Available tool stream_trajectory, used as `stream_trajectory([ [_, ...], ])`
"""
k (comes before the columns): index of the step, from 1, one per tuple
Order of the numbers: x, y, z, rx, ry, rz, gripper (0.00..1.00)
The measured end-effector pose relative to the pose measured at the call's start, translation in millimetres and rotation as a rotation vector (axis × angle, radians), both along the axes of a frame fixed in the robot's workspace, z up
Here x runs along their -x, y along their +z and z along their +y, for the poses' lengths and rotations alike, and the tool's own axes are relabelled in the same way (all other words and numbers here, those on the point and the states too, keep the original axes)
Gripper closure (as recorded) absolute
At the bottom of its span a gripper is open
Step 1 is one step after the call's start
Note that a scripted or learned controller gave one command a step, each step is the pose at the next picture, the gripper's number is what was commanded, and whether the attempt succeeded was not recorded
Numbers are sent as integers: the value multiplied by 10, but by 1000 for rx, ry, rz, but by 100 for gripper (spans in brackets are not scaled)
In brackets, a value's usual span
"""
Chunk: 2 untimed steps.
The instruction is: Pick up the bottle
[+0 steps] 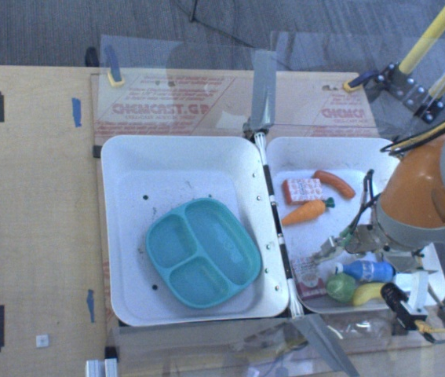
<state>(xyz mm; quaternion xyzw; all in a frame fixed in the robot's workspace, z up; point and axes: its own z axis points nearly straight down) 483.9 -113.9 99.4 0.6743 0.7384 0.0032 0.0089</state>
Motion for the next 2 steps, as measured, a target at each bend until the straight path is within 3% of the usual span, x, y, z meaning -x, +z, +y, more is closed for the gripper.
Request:
stream_trajectory([
  [1, 1, -103, -500, -17, -99, 10, 0],
  [2, -3, -4, -547, -5, -104, 2, 100],
])
